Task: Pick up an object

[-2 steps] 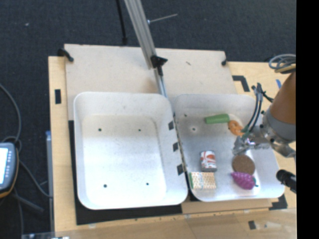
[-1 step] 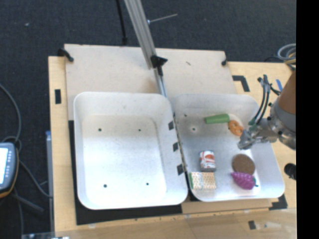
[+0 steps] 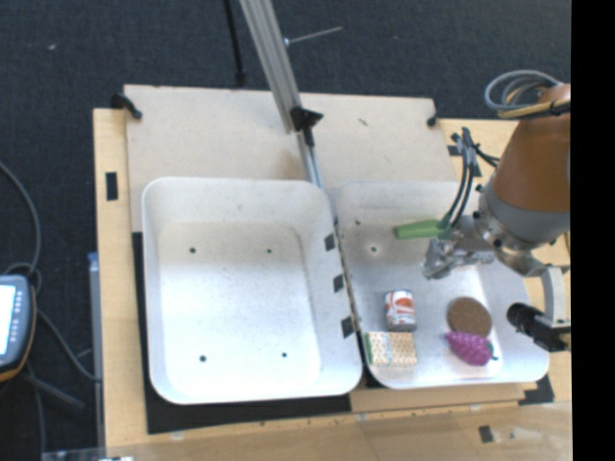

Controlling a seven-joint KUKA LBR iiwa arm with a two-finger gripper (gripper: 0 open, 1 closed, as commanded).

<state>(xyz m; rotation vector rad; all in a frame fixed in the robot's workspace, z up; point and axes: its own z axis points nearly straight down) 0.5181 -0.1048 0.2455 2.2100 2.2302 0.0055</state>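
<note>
hand (image 3: 440,257) over right bin (image 3: 370,209), we can't tell its state | green piece (image 3: 416,229) just up-left of hand, can (image 3: 400,310) below it | we judge can light, stiff, slick: take it across the sides

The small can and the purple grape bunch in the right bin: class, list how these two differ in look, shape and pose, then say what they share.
The small can is red and white; the purple grape bunch is one magenta-purple colour. The small can is a smooth cylinder; the grape bunch is lumpy and tapering. The can sits nearer the bins' divider; the grapes lie nearer the arm's side. Both rest in the right bin, apart from the claw.
</note>
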